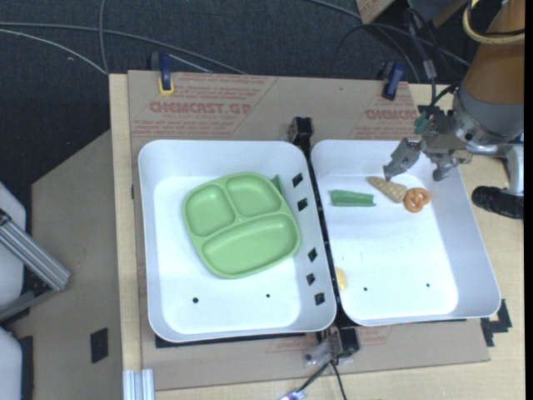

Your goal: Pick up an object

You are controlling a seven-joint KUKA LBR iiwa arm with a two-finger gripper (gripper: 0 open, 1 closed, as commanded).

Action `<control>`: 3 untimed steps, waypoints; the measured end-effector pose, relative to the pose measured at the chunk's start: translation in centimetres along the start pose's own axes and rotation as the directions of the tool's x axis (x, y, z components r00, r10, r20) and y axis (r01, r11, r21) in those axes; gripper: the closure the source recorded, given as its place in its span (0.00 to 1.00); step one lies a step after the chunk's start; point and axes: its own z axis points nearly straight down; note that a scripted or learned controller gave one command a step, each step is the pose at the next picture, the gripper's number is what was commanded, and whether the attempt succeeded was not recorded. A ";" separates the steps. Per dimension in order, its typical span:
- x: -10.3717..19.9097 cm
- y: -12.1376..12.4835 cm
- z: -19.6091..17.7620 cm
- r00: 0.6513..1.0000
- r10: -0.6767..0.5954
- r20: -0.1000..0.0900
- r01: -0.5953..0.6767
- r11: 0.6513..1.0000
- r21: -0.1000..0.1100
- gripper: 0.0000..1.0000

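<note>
Progress is judged to be at an early stage: no object is seen lifted, and every candidate lies on a bin floor. The right bin (466, 248) bears a green pod (351, 198), a tan cone (388, 189) and a small orange pretzel (415, 199), grouped in its upper part; a small yellow piece (340, 280) is noted at its left wall. The left bin (158, 223) bears a green tray (241, 223) with three compartments.

The gripper (423, 162) is seen over the upper right part of the right bin, above and just beside the cone and pretzel. Its two fingers (403, 158) are seen spread apart, at a moderate opening, with nothing between them. No contact with any object can be confirmed; the left finger ends near the broad end of the cone, but whether it touches cannot be told from this slant.

Remaining work, as judged: a descent onto one piece, most likely the cone or the pretzel, a closing of the fingers, and a lift clear of the bin. The close spacing of the two pieces is noted as a risk to a clean grasp.
</note>
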 end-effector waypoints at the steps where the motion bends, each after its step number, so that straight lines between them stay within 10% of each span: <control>1: 0.0 0.2 -0.6 1.000 -0.003 0.002 0.003 1.000 -0.012 0.00; 3: 0.8 -0.4 11.2 1.000 -0.002 0.000 0.002 1.000 -0.005 0.00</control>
